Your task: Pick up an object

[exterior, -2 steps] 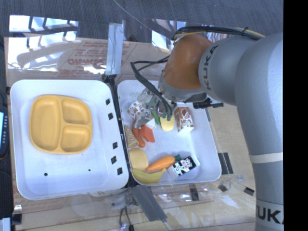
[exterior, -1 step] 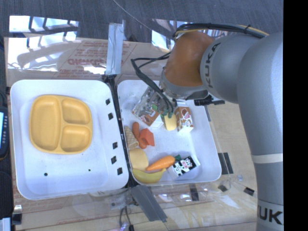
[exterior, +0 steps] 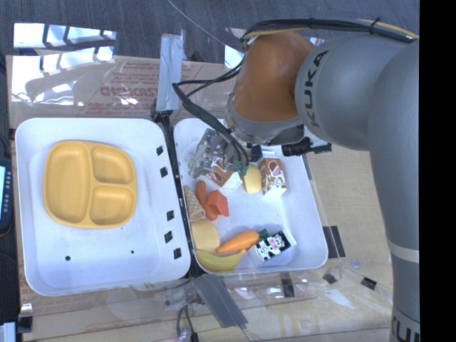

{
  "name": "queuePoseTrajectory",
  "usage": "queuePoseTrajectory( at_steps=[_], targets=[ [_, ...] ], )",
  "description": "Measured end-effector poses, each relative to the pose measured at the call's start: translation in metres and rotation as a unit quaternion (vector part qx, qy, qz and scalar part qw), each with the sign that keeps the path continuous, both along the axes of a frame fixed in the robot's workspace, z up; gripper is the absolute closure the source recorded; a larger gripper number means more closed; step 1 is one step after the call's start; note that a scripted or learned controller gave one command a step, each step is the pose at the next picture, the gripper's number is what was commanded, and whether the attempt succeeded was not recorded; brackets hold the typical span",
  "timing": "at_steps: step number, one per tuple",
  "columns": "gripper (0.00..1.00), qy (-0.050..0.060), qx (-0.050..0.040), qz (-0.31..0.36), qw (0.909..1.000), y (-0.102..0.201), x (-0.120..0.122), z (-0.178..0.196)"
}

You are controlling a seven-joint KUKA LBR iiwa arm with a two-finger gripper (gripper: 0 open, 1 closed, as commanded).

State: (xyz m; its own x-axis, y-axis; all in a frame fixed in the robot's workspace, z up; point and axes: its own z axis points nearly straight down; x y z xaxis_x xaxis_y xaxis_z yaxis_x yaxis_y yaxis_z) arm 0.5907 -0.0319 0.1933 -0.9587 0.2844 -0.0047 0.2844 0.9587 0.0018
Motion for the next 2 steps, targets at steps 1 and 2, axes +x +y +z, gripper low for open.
queuePoseTrajectory(
  at_steps=[1,2],
  targets=[
    [1.00,0.006,-0.0003,-0.280,0.9599,-0.037,-0.109,-0.004],
    [1.00,0.004,-0.0006,-0.342,0.9396,-0.024,-0.023,-0.005]
  ],
)
